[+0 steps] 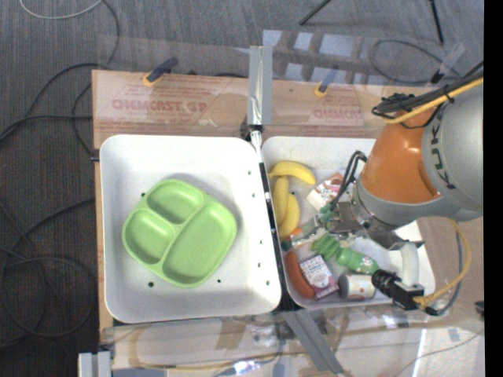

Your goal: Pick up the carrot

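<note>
In the right bin, an orange-red elongated thing that looks like the carrot lies along the front left wall. A small pink-labelled packet partly covers it. My gripper hangs low over the middle of that bin's clutter, above and to the right of the carrot. The orange-banded wrist hides the bin's right half. I see nothing held between the fingers.
Two yellow bananas lie at the right bin's back left. A green bottle and a dark can lie near the front, beside the carrot. The left bin holds a green divided plate.
</note>
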Robot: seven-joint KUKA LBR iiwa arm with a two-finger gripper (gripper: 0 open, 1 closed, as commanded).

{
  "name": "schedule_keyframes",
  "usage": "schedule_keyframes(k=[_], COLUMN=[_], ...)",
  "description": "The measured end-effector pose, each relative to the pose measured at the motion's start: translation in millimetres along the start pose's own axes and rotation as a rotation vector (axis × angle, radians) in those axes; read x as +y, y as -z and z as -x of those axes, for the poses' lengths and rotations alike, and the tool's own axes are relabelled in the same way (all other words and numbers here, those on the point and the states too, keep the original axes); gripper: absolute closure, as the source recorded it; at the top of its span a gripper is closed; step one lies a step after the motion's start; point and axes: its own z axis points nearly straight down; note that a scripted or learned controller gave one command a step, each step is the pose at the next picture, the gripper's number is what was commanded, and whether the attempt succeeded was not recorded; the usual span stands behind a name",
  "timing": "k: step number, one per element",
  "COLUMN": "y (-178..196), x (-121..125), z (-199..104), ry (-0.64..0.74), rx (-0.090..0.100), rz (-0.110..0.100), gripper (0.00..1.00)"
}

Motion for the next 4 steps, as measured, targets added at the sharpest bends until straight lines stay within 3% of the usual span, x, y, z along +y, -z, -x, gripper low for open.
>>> schedule_keyframes(k=[1, 2, 3, 4], y=[-92.8, -91.8, -84.2, 1.2], x=[17.7, 66.2, 66.2, 91.7], z=[52.5, 46.0, 44.5, -12.8], ry=[0.089, 0.279, 0.279, 0.228], rx=[-0.002, -0.007, -0.003, -0.004], rz=[0.013, 0.015, 0.013, 0.002], gripper=[0.0, 0.0, 1.0, 1.0])
